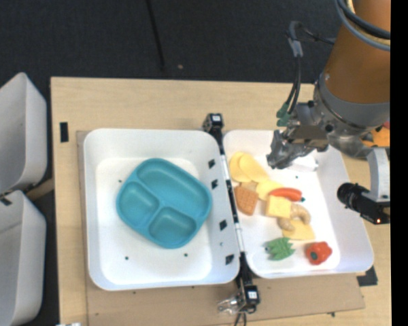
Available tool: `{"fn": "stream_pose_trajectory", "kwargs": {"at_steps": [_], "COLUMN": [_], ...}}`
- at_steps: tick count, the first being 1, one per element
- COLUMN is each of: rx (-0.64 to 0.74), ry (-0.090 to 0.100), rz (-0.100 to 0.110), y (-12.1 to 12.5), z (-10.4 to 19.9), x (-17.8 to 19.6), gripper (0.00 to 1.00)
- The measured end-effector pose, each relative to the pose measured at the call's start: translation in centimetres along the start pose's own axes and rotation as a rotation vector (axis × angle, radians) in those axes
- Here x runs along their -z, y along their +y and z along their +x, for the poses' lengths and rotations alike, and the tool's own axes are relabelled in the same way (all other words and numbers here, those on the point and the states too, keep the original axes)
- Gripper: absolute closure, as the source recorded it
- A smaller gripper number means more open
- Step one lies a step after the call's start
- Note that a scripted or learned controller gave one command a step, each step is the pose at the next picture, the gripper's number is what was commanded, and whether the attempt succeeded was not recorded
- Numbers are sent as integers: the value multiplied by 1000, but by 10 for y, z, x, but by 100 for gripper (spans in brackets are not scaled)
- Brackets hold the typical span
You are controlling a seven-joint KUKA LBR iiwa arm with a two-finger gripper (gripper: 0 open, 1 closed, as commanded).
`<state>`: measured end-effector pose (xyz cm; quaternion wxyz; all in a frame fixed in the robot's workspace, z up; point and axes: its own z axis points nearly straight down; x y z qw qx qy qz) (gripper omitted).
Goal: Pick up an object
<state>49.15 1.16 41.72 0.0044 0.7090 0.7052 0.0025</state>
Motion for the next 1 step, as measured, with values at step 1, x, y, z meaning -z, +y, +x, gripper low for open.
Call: {"fn": "stream_pose_trajectory", "kwargs": {"at_steps": [1], "rx": [10], "ry": [-2], "rz": [14], "y": [1], "z": [3], "x": [3], "gripper": [100]}}
